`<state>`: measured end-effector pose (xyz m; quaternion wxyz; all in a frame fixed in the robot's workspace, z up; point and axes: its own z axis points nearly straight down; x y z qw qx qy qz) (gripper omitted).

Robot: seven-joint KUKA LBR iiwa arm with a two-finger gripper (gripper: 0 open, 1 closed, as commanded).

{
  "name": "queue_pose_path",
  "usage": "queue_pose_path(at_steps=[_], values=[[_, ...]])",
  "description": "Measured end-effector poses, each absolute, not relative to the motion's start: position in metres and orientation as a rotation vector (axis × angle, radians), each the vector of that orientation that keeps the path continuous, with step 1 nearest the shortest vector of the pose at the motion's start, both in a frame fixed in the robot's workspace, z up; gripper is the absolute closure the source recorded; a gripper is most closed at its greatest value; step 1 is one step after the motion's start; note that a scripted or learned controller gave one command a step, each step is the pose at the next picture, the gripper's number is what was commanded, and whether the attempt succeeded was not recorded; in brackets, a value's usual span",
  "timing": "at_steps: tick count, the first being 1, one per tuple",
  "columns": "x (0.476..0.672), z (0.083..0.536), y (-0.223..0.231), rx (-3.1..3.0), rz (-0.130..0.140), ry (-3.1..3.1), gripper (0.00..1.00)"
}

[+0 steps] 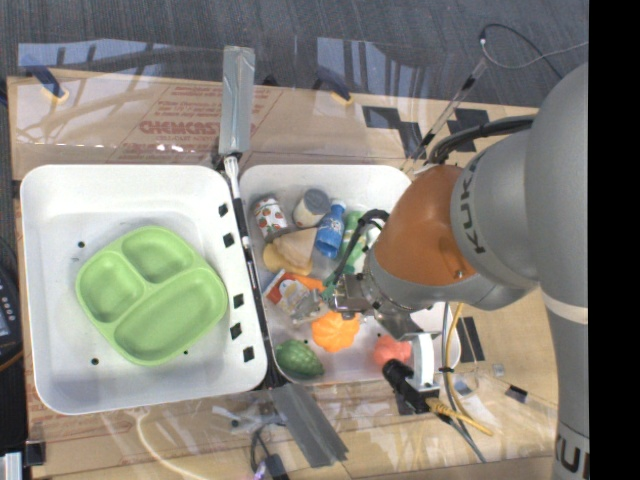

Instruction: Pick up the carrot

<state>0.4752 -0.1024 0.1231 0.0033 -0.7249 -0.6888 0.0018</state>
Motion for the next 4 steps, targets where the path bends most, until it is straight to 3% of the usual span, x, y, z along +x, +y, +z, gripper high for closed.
queue_pose_path(at_steps=[1, 2, 3, 4], values=[[0.478, 0.093, -0.092, -2.092, -0.003, -2.346, 0.00], [0.485, 0.192, -0.034, -1.981, -0.001, -2.439, 0.00], [0.534, 0.191, -0.088, -2.171, 0.004, -2.270, 0.00], [0.529, 0.098, -0.105, -2.097, -0.013, -2.347, 0.00]])
